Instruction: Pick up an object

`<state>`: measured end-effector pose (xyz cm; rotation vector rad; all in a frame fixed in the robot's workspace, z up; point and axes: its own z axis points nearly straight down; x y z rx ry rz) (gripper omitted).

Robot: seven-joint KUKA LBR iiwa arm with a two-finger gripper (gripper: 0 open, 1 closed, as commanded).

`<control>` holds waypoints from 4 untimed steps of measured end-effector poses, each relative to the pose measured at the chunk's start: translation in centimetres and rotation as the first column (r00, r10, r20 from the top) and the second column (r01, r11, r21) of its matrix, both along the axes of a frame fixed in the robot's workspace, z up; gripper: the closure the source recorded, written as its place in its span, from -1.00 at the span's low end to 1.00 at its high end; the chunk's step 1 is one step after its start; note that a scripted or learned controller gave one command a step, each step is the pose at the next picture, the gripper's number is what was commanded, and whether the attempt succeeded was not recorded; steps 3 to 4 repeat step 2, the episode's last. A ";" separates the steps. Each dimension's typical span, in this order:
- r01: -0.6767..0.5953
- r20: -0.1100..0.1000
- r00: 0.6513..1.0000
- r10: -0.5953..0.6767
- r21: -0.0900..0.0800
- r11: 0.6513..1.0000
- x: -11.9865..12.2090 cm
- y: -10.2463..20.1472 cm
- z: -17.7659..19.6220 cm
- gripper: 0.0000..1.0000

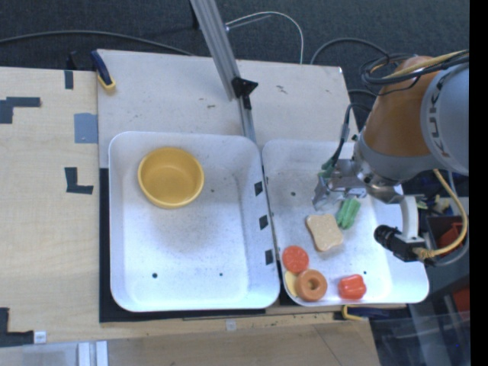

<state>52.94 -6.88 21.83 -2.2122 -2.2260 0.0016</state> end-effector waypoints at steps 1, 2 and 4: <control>-0.001 0.002 1.000 0.001 0.000 1.000 -0.1 4.6 0.8 1.00; -0.002 0.000 1.000 0.002 0.001 1.000 -0.7 11.0 0.8 1.00; -0.002 0.000 1.000 0.002 0.001 1.000 -0.7 11.0 0.8 1.00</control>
